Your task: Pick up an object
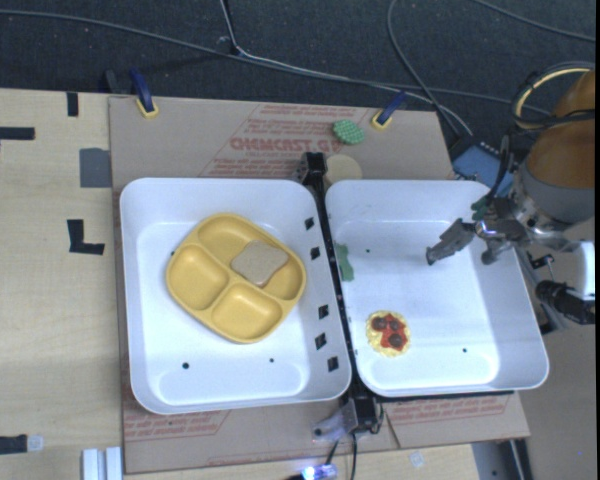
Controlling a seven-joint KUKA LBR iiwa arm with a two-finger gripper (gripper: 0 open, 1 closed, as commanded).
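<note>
Gripper (467, 243) hung open and empty over right bin's (500, 368) right edge. Small pizza toy (388, 332) lay near that bin's front-left corner. Best centred overhead, then lowered straight.

Arm's poking in from 3 o'clock, orange band up near 1 o'clock, gripper (468, 242) stretched toward 9 o'clock, two fingers (446, 247) spread apart, nothing between.
</note>
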